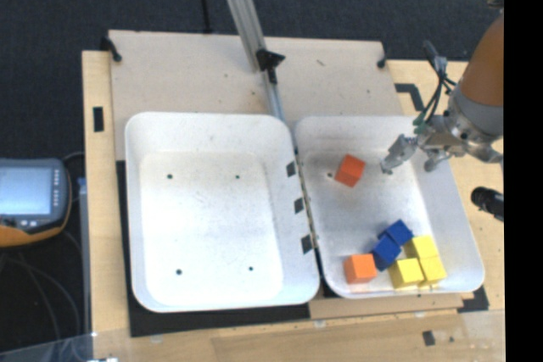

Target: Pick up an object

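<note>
So the whole setup is sitting on a light wooden bench over dark carpet, with two shallow white bins parked side by side on it. The left bin is lying there showing just a few dark dots on its floor, and the right bin is holding all the blocks. An orange cube is sitting alone, tilted, in the upper middle of that right bin, well apart from the rest. Down in the near right corner a little cluster is huddling together: another orange block, two blue blocks stacked close against each other, and a bunch of yellow blocks touching them on the right. The arm is reaching in from the right with the pincer hanging over the upper right part of the right bin, just to the right of the lone orange cube and not touching it. Its fingers are spreading wide apart with nothing between them. A slanted aluminium pole is running down from the top to the gap between the bins, and a small grey screen device is sitting off the left edge.
</note>
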`<state>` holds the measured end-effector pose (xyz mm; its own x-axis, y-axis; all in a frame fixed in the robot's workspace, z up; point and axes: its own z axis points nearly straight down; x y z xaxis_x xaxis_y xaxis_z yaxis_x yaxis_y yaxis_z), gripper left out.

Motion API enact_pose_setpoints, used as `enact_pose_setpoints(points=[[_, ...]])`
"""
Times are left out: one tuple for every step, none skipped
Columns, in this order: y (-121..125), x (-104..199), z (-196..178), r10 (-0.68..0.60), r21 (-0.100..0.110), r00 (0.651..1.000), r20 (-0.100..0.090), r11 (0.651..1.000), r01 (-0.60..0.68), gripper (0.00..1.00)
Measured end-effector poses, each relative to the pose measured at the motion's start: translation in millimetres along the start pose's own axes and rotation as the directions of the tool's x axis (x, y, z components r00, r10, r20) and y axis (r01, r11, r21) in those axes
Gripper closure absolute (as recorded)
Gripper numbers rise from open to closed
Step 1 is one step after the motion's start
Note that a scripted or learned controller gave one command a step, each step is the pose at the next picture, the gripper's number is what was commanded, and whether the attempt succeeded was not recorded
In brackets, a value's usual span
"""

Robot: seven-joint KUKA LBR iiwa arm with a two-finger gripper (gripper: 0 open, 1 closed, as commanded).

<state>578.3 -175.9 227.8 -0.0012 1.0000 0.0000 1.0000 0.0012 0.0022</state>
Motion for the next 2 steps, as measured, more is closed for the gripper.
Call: enact_pose_setpoints(points=[[59.6,-9.2,102.2,0.001,-0.025,1.000,0.008,1.000,-0.001,0.00],[86.1,17.3,111.5,0.002,-0.025,1.000,0.003,1.000,-0.002,0.00]])
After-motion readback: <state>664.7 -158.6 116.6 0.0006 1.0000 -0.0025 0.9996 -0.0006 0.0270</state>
